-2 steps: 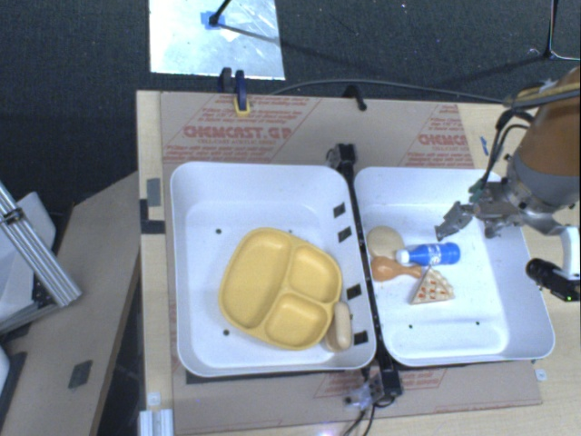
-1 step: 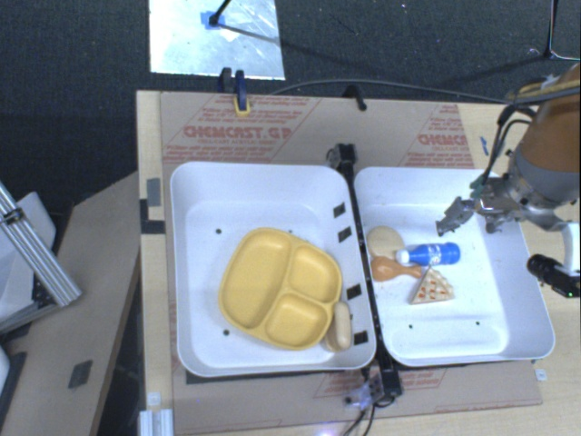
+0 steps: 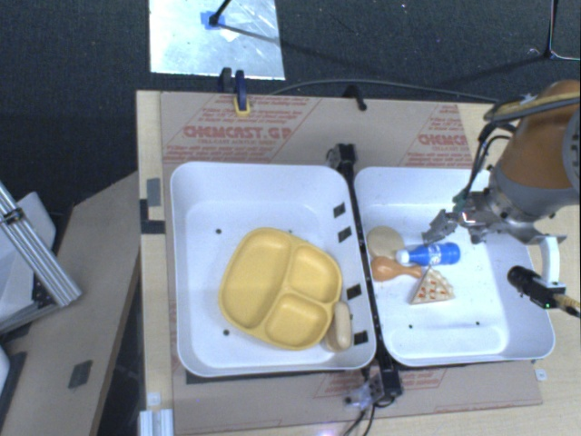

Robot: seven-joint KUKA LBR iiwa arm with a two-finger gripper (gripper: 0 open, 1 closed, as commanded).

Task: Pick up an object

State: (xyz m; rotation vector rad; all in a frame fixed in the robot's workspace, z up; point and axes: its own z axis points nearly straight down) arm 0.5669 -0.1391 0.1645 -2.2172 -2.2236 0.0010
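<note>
In the right bin (image 3: 481,339) lies a cluster of small objects. A blue bottle with a white cap (image 3: 430,254) lies on its side. Beside it are a brown drumstick (image 3: 394,268), a tan round piece (image 3: 384,240) and a pizza slice (image 3: 432,287). My gripper (image 3: 451,222) hangs just above and to the right of the blue bottle, at the bottle's far end. Nothing is visibly lifted; all objects rest on the bin floor.
The left bin (image 3: 204,243) holds a yellow divided plate (image 3: 281,289), with a beige bread roll (image 3: 340,325) at its right edge. A black divider (image 3: 356,243) runs between the bins. The grey and orange arm (image 3: 540,166) overhangs the right bin's far right corner.
</note>
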